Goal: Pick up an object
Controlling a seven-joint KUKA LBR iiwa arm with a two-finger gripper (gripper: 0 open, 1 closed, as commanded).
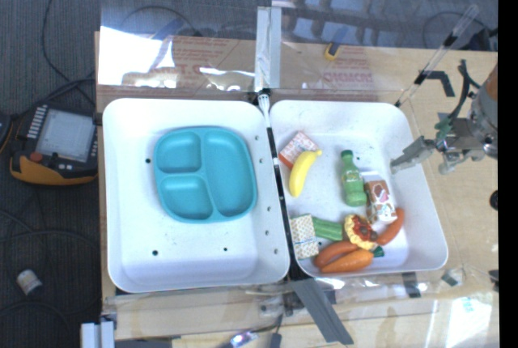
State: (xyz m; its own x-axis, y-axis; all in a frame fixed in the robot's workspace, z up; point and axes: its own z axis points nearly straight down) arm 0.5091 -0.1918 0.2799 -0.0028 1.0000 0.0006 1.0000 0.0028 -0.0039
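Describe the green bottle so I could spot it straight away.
Start at the right bin, the one full of toy food, not the one with the blue tray. Near its middle, right of the banana, lies the bottle. It is the only bright green thing with a cap, and a small printed packet touches its lower right.

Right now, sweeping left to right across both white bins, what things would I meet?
Blue divided plate → banana → green bottle → gripper beyond the right bin's edge.

Glossy white plastic bins (121, 176), a smooth matt blue plastic plate (202, 174), a shiny green plastic bottle (351, 178)
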